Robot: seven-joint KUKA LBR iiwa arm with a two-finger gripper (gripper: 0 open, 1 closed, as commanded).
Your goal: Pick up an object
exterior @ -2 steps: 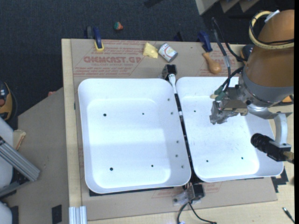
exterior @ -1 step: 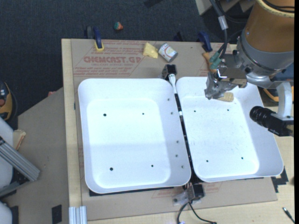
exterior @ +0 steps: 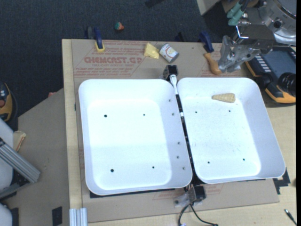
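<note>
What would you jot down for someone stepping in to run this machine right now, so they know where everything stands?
Tool: hanging above the bench just past the far rim of the right shallow white bin; whether it is open or shut cannot be told, and nothing shows in it.
Things: one small tan, cone-shaped object lies in the right bin near its far edge. A yellow wedge-shaped piece and a small grey-white box lie on the bench behind the left shallow white bin.
Done: nothing picked up.
Left: the whole pick.

Robotics lab bench. Two white bins (exterior: 134,91) sit on a clamped brown board (exterior: 117,58) printed "CHEMCAST", blue clamps (exterior: 99,39) at its far edge. Dark carpet (exterior: 47,13) surrounds; loose cables (exterior: 190,213) in front.
</note>
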